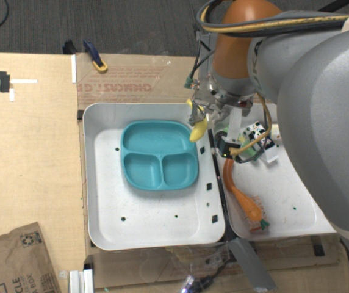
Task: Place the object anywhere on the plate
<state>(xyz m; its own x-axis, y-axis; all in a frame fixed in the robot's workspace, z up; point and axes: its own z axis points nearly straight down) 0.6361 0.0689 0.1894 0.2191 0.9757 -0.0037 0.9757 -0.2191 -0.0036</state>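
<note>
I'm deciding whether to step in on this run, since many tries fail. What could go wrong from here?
1. The yellow object hangs at the gripper right over the teal plate's right rim; released here, it might fall beside the plate into the left bin.
2. Its hold looks slight, so it may slip early.
3. The carrot in the right bin lies close under the arm.

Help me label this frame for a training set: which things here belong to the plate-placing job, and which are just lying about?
Part of the job:
- teal three-compartment plastic plate in the left white bin
- small yellow banana-shaped object at the gripper, over the plate's right rim

Just lying about:
- orange toy carrot in the right white bin
- blue-and-yellow clamp
- brown cardboard piece
</note>
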